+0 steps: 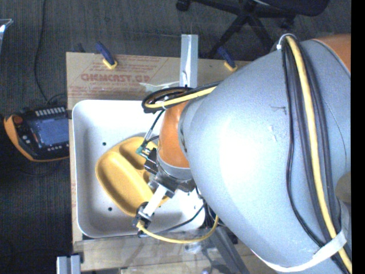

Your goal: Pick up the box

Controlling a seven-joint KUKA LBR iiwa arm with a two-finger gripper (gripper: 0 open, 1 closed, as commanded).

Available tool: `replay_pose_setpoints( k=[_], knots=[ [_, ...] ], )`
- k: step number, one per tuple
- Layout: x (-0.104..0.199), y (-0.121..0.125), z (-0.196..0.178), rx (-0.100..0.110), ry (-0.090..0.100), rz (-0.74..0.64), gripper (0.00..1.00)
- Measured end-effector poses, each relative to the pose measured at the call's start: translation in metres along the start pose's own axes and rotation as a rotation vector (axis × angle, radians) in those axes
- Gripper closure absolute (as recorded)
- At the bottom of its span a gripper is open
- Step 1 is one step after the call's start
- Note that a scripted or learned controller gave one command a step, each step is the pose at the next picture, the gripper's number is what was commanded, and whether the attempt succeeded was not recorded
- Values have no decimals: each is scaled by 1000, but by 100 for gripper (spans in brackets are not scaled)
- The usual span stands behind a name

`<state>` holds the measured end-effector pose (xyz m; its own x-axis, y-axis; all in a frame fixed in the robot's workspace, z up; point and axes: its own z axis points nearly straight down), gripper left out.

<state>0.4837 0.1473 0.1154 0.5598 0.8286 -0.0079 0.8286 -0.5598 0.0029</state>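
A yellow, rounded box (pixel 121 177) lies tilted in the left white bin (pixel 91 130), near its middle. My gripper (pixel 153 167) reaches down at the box's right edge, below the orange wrist band (pixel 171 136). It is close against the box, but the wrist and the big grey arm (pixel 268 153) hide how the two meet. The arm also covers the right side of this bin and the whole area to the right.
The bin's left and near walls stand close to the box. Under the bins lies a brown board (pixel 114 76) with blue clamps (pixel 105 53) and a metal post (pixel 189 59) at its far edge. A teach pendant (pixel 43 135) sits on the floor at left, and a chair base (pixel 251 7) behind.
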Motion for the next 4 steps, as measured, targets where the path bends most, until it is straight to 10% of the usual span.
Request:
replay_pose_setpoints(
  k=[1,2,3,4],
  knots=[
    [-2,10,21,-18,13,-265,100],
    [35,-23,-127,2,4,-370,100],
    [79,-34,-108,2,3,-622,100],
    [56,-34,23,-9,18,-833,100]
  ],
)
